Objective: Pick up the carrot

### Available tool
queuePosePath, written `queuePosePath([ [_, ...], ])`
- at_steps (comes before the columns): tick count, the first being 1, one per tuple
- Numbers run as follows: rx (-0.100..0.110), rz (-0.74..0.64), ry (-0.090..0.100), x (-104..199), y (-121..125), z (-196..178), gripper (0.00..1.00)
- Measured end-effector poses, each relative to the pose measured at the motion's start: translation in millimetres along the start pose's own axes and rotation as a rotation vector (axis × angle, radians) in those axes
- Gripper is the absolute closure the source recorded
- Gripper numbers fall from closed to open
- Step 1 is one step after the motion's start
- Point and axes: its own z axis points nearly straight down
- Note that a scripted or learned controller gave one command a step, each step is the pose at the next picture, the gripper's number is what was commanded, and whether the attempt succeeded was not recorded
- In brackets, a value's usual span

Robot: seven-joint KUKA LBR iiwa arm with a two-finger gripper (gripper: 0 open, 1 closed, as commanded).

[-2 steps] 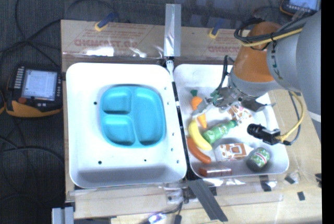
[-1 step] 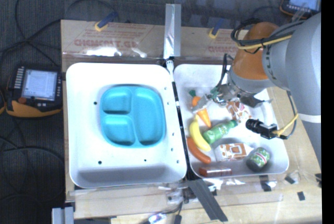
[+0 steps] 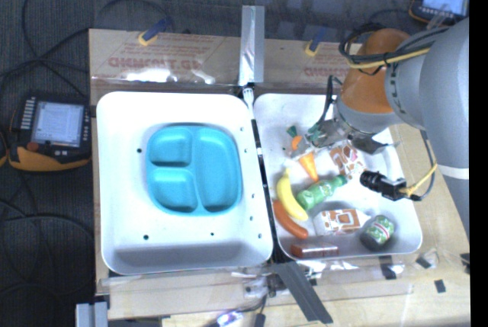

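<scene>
Carrot [image 3: 307,165] = small orange toy veg w/ green stub top [image 3: 294,133], lying in right bin [image 3: 412,238], upper-middle area, slanting down toward the banana [image 3: 287,198]; the orange body sits approx just left of the snack packet [image 3: 347,160] and just above the green bottle [image 3: 320,192]. Prob hollow plastic, so light, stiff, smooth and a bit slippery, not fragile; tapered shape means a pinch near the tip could squirt out. Best hold imo: across the thicker mid-body, jaws square to its long axis, coming straight down, since neighbours crowd it on the lower and right sides and leave little finger room. Gripper [image 3: 324,133] hangs over the carrot's upper end, near the green top; can't tell if the claw is open or closed, wrist blocks it, and nothing is visibly held. Around it: hot dog [image 3: 290,223] below the banana, small carton [image 3: 338,220] and dark green can [image 3: 378,232] toward the bin's lower right, red-brown stick item [image 3: 314,249] along the bottom wall. Left bin [image 3: 114,242] holds a blue divided tray [image 3: 191,169], well apart from the carrot. Risk: nudging bottle or packet on descent
</scene>
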Motion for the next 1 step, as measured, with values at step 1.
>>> queuePosePath([
  [1,0.013,0.08,-0.004,-18.2,60.3,-125.3,1.0],
])
